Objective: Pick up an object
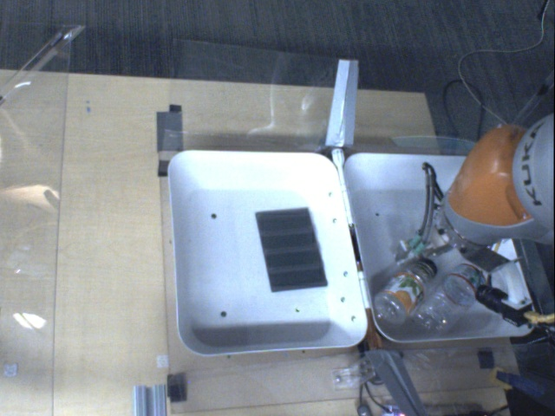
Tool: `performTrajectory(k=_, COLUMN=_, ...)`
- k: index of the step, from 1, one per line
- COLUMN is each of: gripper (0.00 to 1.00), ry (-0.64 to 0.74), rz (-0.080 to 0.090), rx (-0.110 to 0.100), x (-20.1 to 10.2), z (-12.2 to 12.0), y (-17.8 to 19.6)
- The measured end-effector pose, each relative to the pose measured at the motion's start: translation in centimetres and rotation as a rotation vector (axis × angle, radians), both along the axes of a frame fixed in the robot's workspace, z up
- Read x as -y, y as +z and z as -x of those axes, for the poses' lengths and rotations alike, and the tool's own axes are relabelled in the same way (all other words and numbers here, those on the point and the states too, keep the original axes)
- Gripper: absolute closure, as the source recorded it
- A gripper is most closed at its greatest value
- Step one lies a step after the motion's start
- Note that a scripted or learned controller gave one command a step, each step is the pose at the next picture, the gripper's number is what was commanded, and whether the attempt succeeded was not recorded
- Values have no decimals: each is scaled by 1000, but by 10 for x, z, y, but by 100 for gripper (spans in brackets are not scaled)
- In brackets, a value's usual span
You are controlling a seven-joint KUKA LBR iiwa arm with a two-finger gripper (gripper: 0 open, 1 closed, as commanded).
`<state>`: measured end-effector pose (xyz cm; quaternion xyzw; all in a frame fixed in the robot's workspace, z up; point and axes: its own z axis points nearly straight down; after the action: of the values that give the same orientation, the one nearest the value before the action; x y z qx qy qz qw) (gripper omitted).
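The pincer (431, 251) hangs low in the right shallow white bin (381, 198), under the grey arm with its orange band (486, 189), and I cannot tell if it is released or clenched, because the wrist above covers most of it. It sits just over a small heap of clear plastic objects (425, 297), which look like a bottle with an amber-coloured part and one or two transparent cups lying on their sides. These are probably the things to pick up, and the arm seems lowered here in order to reach them. Their exact shapes and borders are hard to make out, since the transparent material mixes with the white floor of the bin. Whether the pincer touches any of them is not visible. The left shallow white bin (199, 189) holds only a dark ribbed rectangular pad (290, 250), flat and a little turned, well apart from the arm. The arm is cut off at the right side.
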<state>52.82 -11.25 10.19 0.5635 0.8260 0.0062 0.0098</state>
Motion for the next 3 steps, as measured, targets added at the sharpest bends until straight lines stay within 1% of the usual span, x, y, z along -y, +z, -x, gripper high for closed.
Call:
performTrajectory(k=1, gripper=0, ry=0, rz=0, rx=0, x=0, z=0, y=0)
performTrajectory(k=2, gripper=0, ry=-171, rz=-3, rx=-11, x=-20, z=-27, y=-13)
performTrajectory(k=3, gripper=0, ry=-178, rz=-3, rx=-14, x=-25, z=-114, y=-15)
